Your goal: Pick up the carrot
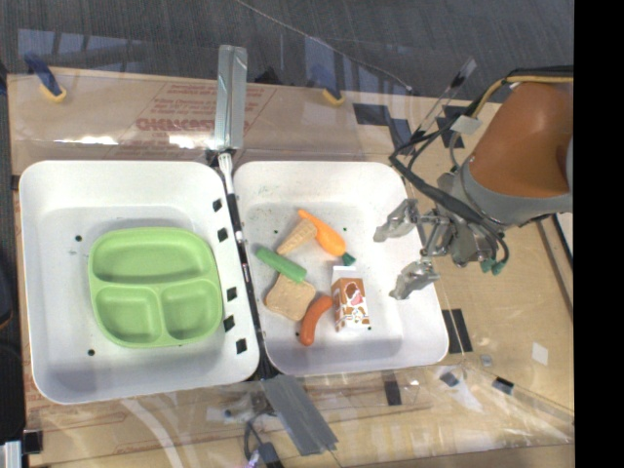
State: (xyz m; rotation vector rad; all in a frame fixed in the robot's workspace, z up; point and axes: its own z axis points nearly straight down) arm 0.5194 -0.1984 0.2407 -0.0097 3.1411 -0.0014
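The gripper hung open and empty over the right bin's right side. The carrot lay left of it, near the frame's centre.

text: faint red print | on: cardboard sheet | legibility: unreadable

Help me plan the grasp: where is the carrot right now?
The orange carrot lies in the right white bin, near its middle, against the tan wedge and above the green stick.
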